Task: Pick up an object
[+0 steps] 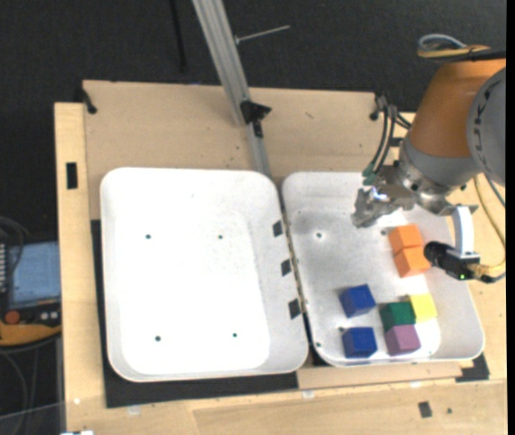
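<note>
In the right bin [323, 263] lie several blocks. An orange block [408, 248] rests near the bin's right side. Two blue blocks [357, 299] [359, 341] lie lower down, beside a green block [397, 314], a yellow block [422, 307] and a purple block [403, 338]. My gripper [367, 208] hangs over the upper part of the right bin, up and to the left of the orange block. I see nothing between its fingers.
The left bin [194, 270] lies beside the right one. A slanted metal pole [226, 57] rises from behind the bins. A black cable clip [448, 259] hangs off the arm by the orange block. A control box [26, 284] sits off the bench at left.
</note>
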Controlling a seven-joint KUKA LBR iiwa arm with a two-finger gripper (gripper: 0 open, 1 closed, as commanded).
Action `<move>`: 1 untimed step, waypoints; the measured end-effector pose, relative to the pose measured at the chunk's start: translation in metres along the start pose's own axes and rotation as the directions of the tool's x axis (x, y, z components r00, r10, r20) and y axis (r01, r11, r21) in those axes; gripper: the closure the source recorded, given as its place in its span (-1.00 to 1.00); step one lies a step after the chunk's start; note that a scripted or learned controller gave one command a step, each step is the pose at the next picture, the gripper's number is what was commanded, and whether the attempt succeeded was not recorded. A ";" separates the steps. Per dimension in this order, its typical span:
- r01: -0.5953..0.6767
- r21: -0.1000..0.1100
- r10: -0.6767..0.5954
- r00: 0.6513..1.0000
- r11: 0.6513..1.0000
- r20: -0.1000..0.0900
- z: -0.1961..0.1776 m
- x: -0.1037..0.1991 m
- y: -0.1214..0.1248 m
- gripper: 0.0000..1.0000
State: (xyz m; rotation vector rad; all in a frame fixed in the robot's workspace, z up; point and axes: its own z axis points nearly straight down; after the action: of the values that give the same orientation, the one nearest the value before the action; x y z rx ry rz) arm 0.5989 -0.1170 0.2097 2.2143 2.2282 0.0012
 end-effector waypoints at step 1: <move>0.001 -0.002 -0.001 1.000 1.000 -0.001 -0.011 0.046 0.014 1.00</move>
State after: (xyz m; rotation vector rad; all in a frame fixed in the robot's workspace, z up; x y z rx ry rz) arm 0.6129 -0.0709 0.2203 2.2127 2.2290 0.0047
